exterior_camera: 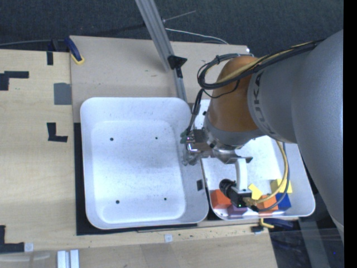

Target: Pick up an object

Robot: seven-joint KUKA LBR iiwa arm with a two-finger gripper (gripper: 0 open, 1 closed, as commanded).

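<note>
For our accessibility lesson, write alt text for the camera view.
A grey and orange robot arm reaches over the right white bin, above small orange, yellow and blue objects heaped at its near end. The left white bin lies alongside.

The arm [301, 88] is smooth grey, with 1 glossy orange band [237, 102] above the wrist. Thin black cables [209, 71] loop across it, above a silvery metal flange [195, 146].
</note>
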